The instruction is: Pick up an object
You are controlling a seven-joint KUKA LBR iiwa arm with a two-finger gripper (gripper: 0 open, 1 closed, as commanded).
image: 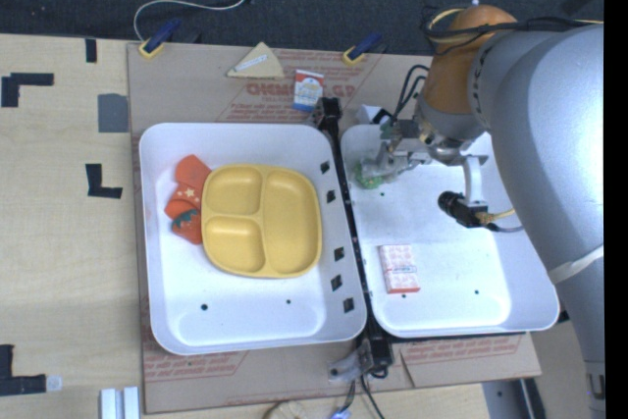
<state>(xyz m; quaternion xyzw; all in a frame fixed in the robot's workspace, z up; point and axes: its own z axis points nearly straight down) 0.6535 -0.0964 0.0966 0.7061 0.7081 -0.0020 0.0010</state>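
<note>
My gripper (385,158) reaches down into the far left corner of the right bin (491,309). Right under it, touching or nearly touching, lies a small green and clear object (370,177), partly hidden by the gripper. A pink and white packet (399,267) lies flat nearer the front of the same bin. In the left bin (245,324) a yellow divided plate (263,218) sits in the middle. Orange toy pieces (187,198) lie against its left side.
The grey arm (549,123) with its orange band (456,74) covers the right bin's far right part. A small red, white and blue box (308,91) and a tan triangle (257,62) rest on the cardboard behind the bins. A black divider (343,211) runs between the bins.
</note>
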